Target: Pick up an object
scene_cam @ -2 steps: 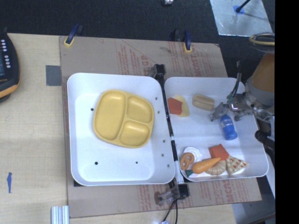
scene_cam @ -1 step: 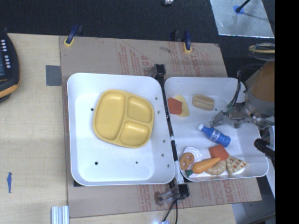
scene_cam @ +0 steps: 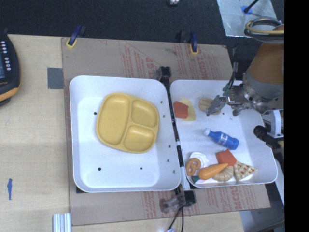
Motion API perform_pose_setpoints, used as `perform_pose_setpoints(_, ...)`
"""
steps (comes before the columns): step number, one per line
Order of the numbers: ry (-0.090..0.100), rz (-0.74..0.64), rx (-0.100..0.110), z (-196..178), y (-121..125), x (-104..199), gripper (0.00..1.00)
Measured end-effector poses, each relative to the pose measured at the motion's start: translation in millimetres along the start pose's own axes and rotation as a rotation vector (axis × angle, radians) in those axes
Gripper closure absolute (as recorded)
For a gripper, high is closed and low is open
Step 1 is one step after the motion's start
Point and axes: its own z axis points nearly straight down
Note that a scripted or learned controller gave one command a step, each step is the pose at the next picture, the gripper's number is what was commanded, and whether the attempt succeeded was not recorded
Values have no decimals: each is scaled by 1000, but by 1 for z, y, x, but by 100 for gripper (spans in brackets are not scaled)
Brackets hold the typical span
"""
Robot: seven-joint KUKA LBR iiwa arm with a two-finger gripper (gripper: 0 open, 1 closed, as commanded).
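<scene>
Reaching in from the right, arm point(scene_cam: 264, 66) holds end effector point(scene_cam: 225, 106) low over right bin point(scene_cam: 263, 178), fingers spread, gripping nothing. Left bin point(scene_cam: 82, 129) holds yellow tray point(scene_cam: 128, 123). Blue bottle point(scene_cam: 221, 138) lies mid right bin. Cardboard point(scene_cam: 120, 57) covers counter point(scene_cam: 29, 144).

2 white bins point(scene_cam: 79, 129), 1 yellow tray point(scene_cam: 128, 122), 1 blue bottle point(scene_cam: 222, 138), 1 carrot point(scene_cam: 213, 170).

Light wooden bench point(scene_cam: 34, 144), brown cardboard sheet point(scene_cam: 145, 57) clamped on top, dark floor point(scene_cam: 120, 8) behind.
</scene>
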Motion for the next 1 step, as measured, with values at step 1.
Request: perform_pose_setpoints(1, 0, 8, 21, 92, -45, -12, 0)
